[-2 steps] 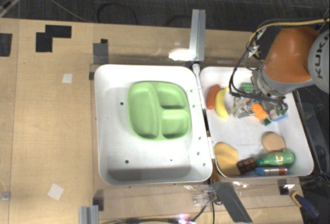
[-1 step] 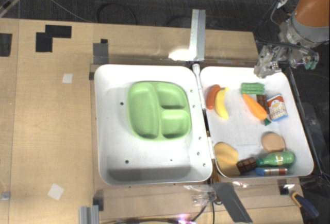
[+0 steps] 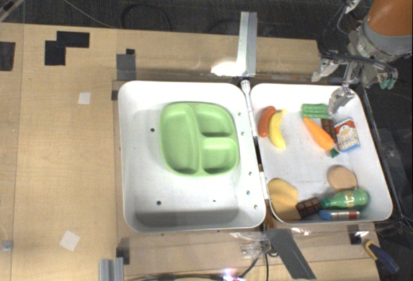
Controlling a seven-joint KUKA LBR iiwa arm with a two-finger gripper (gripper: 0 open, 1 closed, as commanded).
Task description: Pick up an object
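My gripper (image 3: 339, 100) hangs over the far right part of the right bin (image 3: 381, 163), below the arm's orange band. It sits just right of a green block (image 3: 314, 110) and above an orange carrot (image 3: 319, 133) and a red-and-white carton (image 3: 346, 135). Nothing shows as held in it. Further left in the same bin lie a red pepper (image 3: 266, 120) and a yellow banana (image 3: 277, 129). Along the near side are a tan disc (image 3: 284, 192), a round brown cookie (image 3: 341, 177), a green bottle (image 3: 345, 199) and a brown bar (image 3: 308, 207).
The left bin (image 3: 139, 163) holds a green divided plate (image 3: 197, 137). A metal post (image 3: 248, 47) stands behind the seam between the bins. Cables and the arm's body crowd the far right corner.
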